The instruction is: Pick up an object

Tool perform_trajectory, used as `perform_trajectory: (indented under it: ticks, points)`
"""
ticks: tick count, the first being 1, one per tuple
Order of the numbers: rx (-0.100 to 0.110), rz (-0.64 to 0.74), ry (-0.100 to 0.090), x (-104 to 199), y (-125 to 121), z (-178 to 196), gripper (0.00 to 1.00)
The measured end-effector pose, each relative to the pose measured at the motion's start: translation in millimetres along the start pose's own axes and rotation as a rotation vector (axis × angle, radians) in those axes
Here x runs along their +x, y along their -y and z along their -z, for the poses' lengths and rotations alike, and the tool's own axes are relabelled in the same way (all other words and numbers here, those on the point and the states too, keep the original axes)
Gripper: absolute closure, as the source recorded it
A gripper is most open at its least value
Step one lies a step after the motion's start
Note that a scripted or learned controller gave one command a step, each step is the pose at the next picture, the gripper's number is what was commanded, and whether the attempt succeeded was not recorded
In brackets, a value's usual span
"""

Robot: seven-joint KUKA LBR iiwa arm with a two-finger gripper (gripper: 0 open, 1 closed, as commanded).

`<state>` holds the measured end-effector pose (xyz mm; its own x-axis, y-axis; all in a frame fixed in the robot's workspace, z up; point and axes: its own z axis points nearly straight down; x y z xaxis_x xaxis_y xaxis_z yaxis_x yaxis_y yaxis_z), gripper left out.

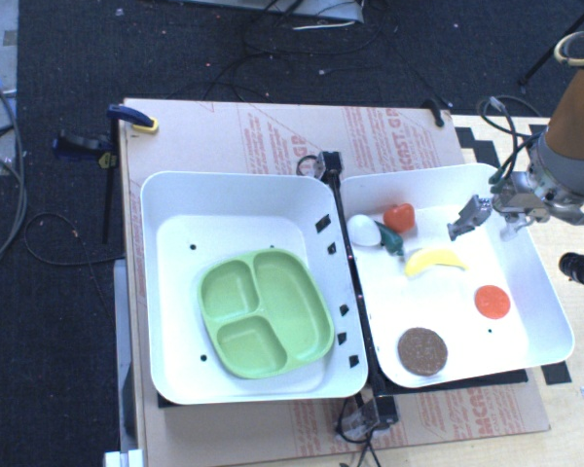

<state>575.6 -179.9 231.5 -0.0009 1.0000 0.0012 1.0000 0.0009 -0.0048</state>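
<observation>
1. Banana [434,260], the yellow thing, lies in the right bin [545,285], just below and a little left of the gripper [470,215].
2. I cannot tell how the gripper is set, and nothing shows in it.
3. It hangs over the bin's top part, well apart from the brown disc [422,350].
4. The arm [563,154] comes in from the right, and the gripper points left.
5. A red ball [399,216] and a white egg [364,230] sit to its left.

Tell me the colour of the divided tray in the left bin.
The divided tray is light green, seen clearly in the camera view.
</observation>
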Motion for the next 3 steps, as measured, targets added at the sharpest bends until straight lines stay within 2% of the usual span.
perform_trajectory:
  ticks: [1, 2, 3]
  points:
    - [0.004, 0.001, -0.001, 9.4, -3.1, -52.9, 0.00]
    - [0.005, 0.000, -0.002, 14.1, 6.3, -113.5, 0.00]
    - [-0.007, -0.001, 0.003, 12.4, 4.5, -138.4, 0.00]
